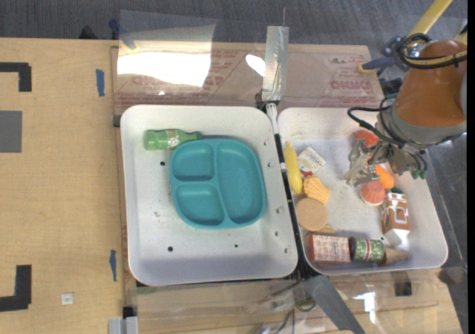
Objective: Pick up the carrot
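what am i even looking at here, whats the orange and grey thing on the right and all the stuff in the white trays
You are looking down at a slant from one fixed camera above a workbench. The grey and orange thing is a robot arm reaching in from the right; at its end is a two-finger metal gripper, which hangs over the right shallow white bin.

That bin holds toy food: a yellow banana, a round tan cookie-like disc, a small red-labelled bottle lying on its side, a small brown and white carton, and orange pieces beside the gripper, one of which may be the carrot it is meant to pick up.

The left shallow white bin holds a teal divided plate and a green bottle lying beside it.

Whether anything is gripped is too cluttered to tell.
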{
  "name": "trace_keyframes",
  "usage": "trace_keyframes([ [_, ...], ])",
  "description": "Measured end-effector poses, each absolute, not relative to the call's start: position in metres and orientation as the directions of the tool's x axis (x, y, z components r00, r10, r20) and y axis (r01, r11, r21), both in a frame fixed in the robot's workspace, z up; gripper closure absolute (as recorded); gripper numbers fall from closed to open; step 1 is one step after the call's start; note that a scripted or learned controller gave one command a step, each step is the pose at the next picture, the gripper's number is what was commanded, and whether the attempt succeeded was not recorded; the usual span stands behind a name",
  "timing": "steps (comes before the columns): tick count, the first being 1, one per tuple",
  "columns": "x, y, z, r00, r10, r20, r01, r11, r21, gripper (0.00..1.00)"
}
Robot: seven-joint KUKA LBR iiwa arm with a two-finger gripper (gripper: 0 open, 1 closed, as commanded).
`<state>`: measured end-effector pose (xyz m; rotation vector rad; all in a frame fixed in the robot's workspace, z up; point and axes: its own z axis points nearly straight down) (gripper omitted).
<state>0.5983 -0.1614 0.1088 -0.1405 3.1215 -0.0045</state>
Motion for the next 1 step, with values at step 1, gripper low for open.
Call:
trace_keyframes([
  [1, 0.6617, -0.1136, 0.2354, -0.994, -0.11, -0.021, -0.11, 0.994, -0.002, 1.0],
])
